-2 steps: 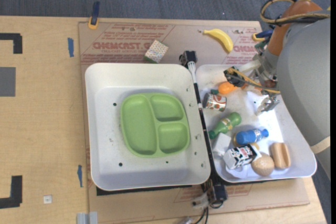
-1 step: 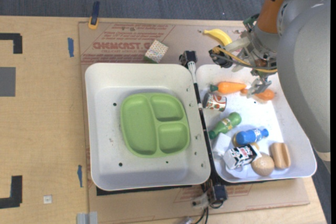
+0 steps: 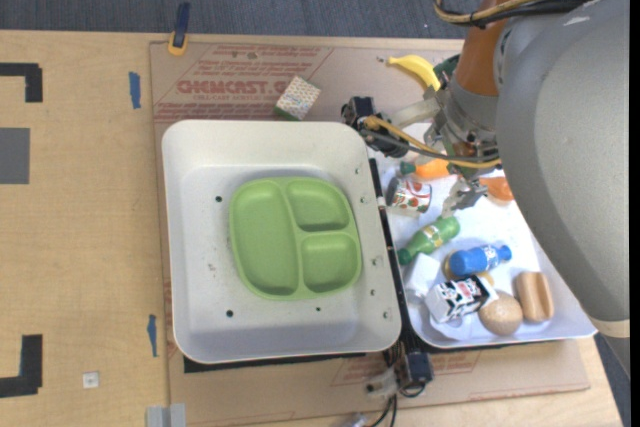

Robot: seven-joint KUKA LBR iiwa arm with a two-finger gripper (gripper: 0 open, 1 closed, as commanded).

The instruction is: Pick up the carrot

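The carrot (image 3: pixel 433 169) lies in the upper part of the right bin (image 3: pixel 560 323). One orange end shows left of the gripper, and another orange patch (image 3: pixel 499 187) shows on its right. My gripper (image 3: pixel 458 183) hangs straight over the carrot's middle and hides it. The grey wrist with its orange band (image 3: pixel 482 45) and looped cables stands above it. From this angle I can't make out contact between gripper and carrot.
The right bin also holds a small can (image 3: pixel 410 197), a green bottle (image 3: pixel 431 237), a blue bottle (image 3: pixel 477 260), a cow-print carton (image 3: pixel 459 298), a tan egg shape (image 3: pixel 501 315) and a bun (image 3: pixel 536 295). A banana (image 3: pixel 415 68) lies behind. The left bin (image 3: pixel 190 215) holds a green divided tray (image 3: pixel 295 237).
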